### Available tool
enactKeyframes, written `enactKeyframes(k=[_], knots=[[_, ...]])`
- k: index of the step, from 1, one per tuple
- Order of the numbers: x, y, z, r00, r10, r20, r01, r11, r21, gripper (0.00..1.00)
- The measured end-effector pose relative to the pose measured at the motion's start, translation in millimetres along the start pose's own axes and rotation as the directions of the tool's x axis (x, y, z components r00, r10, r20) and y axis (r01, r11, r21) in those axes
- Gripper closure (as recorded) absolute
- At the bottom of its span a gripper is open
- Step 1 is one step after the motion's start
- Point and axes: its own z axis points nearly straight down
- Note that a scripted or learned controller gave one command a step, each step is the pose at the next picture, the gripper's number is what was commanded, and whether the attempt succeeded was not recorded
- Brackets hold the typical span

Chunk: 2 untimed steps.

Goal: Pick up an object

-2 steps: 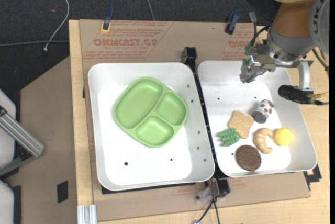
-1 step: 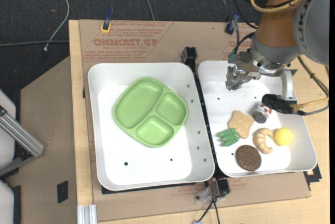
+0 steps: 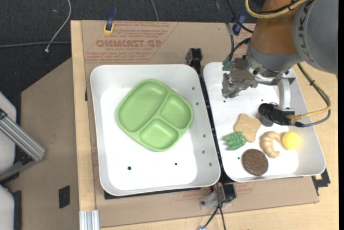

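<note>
Toward the lower right of the frame, in the right bin (image 3: 309, 162), lie five small toy foods in a loose cluster: one tan cracker-like piece (image 3: 247, 125), one green leafy piece (image 3: 235, 140), one brown round cookie (image 3: 254, 162), one pale croissant (image 3: 270, 144) and one yellow ball (image 3: 291, 140). Any of them would serve as the object to pick up. The gripper (image 3: 232, 88) hangs over the bare upper part of that bin, well above and apart from the cluster, with nothing visibly in it; I cannot tell how far open it is.

To do the pick well, I judge the arm should descend on a piece with space around it, such as the cookie, since the croissant and ball touch.

One green divided plate (image 3: 155, 114) sits alone in the left bin (image 3: 107, 170). Two bins rest on one cardboard sheet (image 3: 134, 41).
</note>
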Motion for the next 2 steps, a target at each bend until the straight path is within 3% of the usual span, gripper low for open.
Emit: enactKeyframes(k=[2], knots=[[94, -36, -3, 1.000, 0.000, 0.001, 0.000, 1.000, 0.003, 1.00]])
